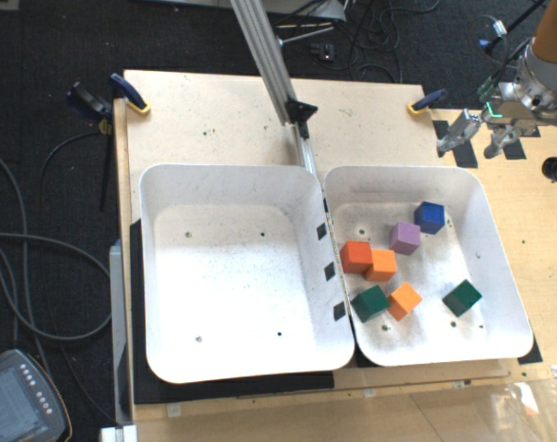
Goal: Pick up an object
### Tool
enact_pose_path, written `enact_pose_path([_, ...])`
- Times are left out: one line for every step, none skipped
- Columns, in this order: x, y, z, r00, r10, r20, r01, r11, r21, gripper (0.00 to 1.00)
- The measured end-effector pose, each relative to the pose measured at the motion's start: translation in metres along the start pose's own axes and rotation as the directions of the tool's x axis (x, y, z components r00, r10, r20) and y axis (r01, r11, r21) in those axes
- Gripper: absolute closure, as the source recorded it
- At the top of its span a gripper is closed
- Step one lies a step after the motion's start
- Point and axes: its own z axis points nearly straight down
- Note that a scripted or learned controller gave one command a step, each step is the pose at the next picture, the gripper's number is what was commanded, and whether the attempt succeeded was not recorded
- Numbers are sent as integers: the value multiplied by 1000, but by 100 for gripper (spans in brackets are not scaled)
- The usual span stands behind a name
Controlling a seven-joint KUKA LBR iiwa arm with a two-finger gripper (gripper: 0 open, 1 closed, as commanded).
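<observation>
The right bin (499, 247) holds several small cubes. A blue cube (430, 215) and a purple cube (405, 238) lie toward its back. A red-orange cube (355, 256) touches an orange cube (382, 265) near the middle. Nearer the front lie another orange cube (405, 299) and two dark green cubes (370, 302) (462, 297). My gripper (481, 138) hangs high above the bench, beyond the right bin's far right corner. It is open, with nothing between its fingers (454, 134).
The left bin (158, 247) stands beside the right one, sharing a middle rim. A slanted metal pole (264, 49) runs down to the bins' back junction. Blue and yellow clamps (131, 95) (425, 101) grip the board's back corners.
</observation>
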Motion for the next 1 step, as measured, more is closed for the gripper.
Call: enact_pose_path([9, -6, 50, 1000, 0, -2, 0, 1000, 5, 0])
